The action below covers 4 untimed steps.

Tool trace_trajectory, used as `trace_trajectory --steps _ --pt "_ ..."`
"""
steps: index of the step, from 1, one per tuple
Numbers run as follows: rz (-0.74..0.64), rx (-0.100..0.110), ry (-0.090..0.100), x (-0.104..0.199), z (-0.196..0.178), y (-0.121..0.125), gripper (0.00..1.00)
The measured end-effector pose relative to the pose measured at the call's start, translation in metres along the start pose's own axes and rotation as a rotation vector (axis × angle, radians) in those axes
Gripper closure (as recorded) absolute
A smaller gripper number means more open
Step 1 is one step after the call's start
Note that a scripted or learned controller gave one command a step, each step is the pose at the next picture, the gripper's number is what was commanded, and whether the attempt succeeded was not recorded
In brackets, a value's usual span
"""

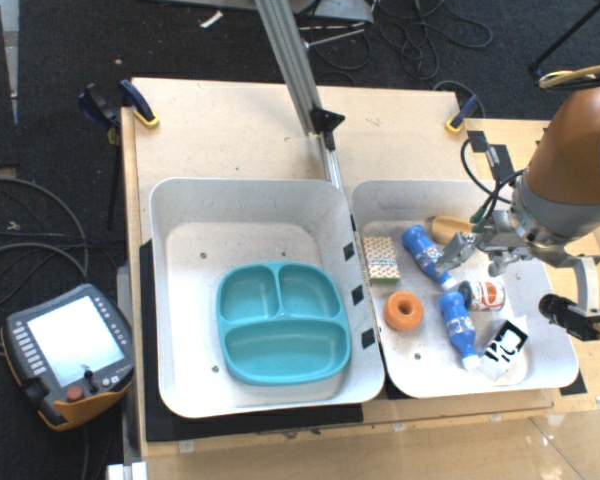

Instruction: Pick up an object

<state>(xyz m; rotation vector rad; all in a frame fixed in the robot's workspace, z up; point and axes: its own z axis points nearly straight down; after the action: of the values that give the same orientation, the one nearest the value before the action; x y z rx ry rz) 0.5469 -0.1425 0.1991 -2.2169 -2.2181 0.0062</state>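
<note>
The orange ring (404, 311) in the right bin (555, 373) serves here as the landmark. Far to the left of the ring, in the left bin (180, 208), lies a teal plate (281, 322) with three compartments. Just up and left of the ring lies a small patterned box (380, 258), close to the wall between the bins. Up and right of the ring lies one blue bottle (423, 253), with its long axis running from upper left to lower right. Directly right of the ring lies a second blue bottle (457, 326), almost upright in the view, leaning a little to the lower right. Further right of the ring, a small red and white can (485, 295) lies beside it, and a black and white object (504, 346) lies below the can. A tan object (447, 227) lies above the first bottle.

The gripper (468, 251) hangs up and right of the ring, just right of the first bottle. I cannot tell how wide its jaws stand. In my judgement the first bottle is the nearest candidate, lying just to the left of the gripper, so the jaws should close across its slanted axis.
</note>
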Motion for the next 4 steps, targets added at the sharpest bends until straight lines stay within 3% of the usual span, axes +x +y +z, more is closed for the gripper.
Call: trace_trajectory --steps 1,2,3,4 --pt "0.001 -0.008 -0.003 0.0 0.061 -0.001 0.0" --pt "-0.001 -0.012 -0.003 0.0 0.078 0.0 0.0" --pt "0.0 -0.01 -0.002 0.0 0.071 0.0 1.0" --pt "0.0 -0.012 -0.003 -0.009 0.023 0.003 1.0"
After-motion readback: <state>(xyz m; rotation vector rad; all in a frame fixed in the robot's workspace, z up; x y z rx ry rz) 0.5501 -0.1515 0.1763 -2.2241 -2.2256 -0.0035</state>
